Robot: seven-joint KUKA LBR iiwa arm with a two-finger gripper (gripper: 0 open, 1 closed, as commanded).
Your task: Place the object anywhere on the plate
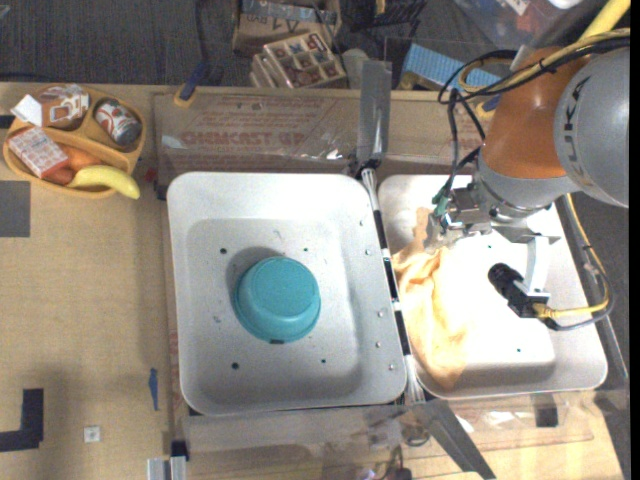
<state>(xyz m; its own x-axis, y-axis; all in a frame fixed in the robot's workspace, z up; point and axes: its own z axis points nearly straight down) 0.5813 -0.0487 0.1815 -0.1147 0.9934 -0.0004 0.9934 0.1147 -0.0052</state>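
Orange cloth [432,308] lies along right bin's [585,368] left edge, bunched from mid-wall toward the near-left corner. Teal plate [278,298] sits upside-down-looking at left bin's [200,208] centre. Gripper [442,223] hovers over the cloth's far end; can't tell jaws' state. Grab the bunched fold, lift high over the divider, release over the plate's centre.

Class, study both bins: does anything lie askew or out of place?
Yes. The yellow cloth in the right bin lies crumpled against the left wall, its upper edge draped over the divider. In the left bin, the teal plate appears to sit upside down.
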